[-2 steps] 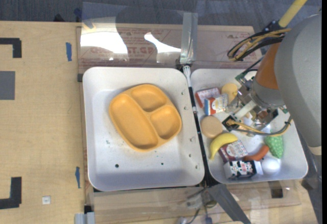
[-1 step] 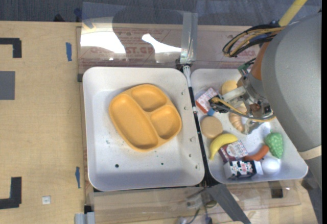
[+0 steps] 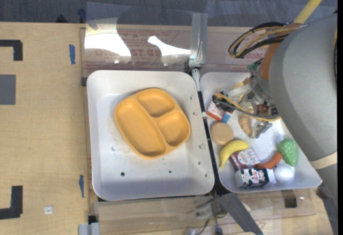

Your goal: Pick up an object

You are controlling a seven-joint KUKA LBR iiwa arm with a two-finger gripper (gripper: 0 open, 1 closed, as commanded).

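— Where's it going? The gripper (image 3: 256,101) hangs low over the back of the right bin (image 3: 311,174), above the jumble of toy food.

— Open or shut?

— Can't tell; the arm (image 3: 305,84) blocks it.

— What should it take?

— I'd pick something standing apart: the banana (image 3: 233,150) by the divider, or the tan round piece (image 3: 222,133) behind it. Come straight down, clear of neighbours. The orange tray (image 3: 152,121) sits alone in the left bin (image 3: 102,175).

Orange divided tray (image 3: 153,121) in left bin (image 3: 102,175)

divided plate (image 3: 153,121) in left bin (image 3: 102,95)
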